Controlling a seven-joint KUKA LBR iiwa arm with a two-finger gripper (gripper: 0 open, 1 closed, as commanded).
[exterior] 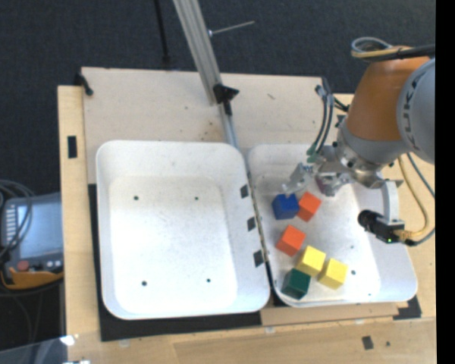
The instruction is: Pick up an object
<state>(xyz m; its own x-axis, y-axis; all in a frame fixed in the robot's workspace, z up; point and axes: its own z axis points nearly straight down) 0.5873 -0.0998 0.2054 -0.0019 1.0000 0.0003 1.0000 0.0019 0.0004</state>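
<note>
Six small coloured blocks in the right-hand shallow white plastic bin [394,279], clustered in its lower left part. Nearest the arm: a blue cube [285,205], touching or just beside an orange cube [309,205] on its right. Below those, apart by a small gap, a second orange cube [292,240]. Lower still, a yellow cube [313,261] with another yellow cube [334,273] just beside it to the lower right, and a dark green cube [296,283] at the bottom, close against the bin's left wall.

Above the blue and orange pair, the two-finger metal gripper [318,174], hanging from the grey arm with the orange band [379,112] that reaches in from the right. Fingers apparently spread apart, though blurred and hard to read against the white bin; nothing visible between them. Gripper near the top pair of cubes, seemingly not touching either.

Beside it, the left-hand shallow white plastic bin [174,226], wider, speckled with dark flecks. Between the two bins, a row of small black clips. Behind, a slanted aluminium rail [201,40] rising from the pale wooden bench [152,97]. At the far left, a handheld control pendant with a grey screen [30,237].
</note>
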